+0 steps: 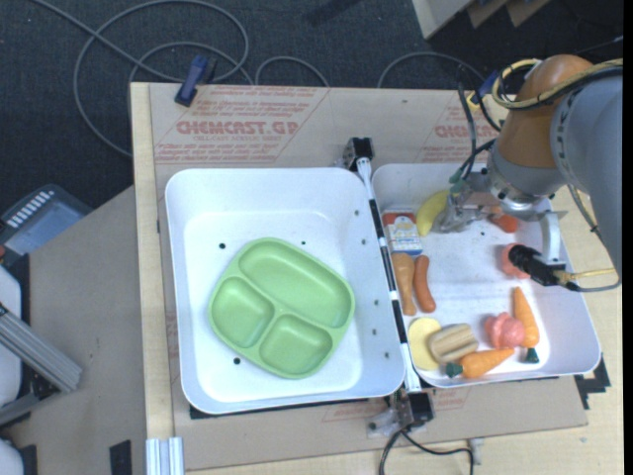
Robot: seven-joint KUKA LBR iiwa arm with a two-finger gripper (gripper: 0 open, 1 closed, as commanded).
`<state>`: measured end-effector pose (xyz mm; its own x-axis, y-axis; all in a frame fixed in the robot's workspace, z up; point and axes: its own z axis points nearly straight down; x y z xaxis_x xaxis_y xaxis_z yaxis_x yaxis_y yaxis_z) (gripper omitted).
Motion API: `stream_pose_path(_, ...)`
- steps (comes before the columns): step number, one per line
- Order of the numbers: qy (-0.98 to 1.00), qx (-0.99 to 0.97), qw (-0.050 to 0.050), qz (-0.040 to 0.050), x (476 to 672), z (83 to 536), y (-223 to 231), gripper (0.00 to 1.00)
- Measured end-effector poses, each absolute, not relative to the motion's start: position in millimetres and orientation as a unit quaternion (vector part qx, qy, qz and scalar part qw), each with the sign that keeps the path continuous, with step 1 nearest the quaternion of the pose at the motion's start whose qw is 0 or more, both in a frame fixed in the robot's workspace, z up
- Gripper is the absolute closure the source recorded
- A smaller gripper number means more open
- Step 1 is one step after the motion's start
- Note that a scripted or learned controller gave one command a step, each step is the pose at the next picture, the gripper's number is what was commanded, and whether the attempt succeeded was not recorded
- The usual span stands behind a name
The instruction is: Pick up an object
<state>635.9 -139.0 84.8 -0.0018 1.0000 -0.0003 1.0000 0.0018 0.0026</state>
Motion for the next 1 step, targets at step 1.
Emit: stream_pose_path(1, 0.707, 0.707, 0.002, 0.0002, 648.5, 114.0, -199.9, 1.0)
